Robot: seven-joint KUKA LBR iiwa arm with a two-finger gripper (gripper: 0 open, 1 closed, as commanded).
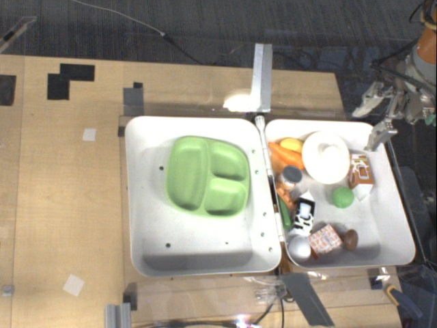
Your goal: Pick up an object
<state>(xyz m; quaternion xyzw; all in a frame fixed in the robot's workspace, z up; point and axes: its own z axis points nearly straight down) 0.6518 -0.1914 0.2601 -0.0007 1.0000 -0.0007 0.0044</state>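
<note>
The right bin holds a jumble of small things. Among them are a white round bowl, an orange carrot, a yellow banana, a green ball, a brown and white packet, a black and white toy, a pink checkered box and a silvery ball. My gripper hangs over the bin's back right corner, above and to the right of the bowl. Its fingers are open, with nothing between them.
The left bin carries a green divided plate. A metal post rises behind the wall where the two bins meet. The wooden bench stretches out to the left.
</note>
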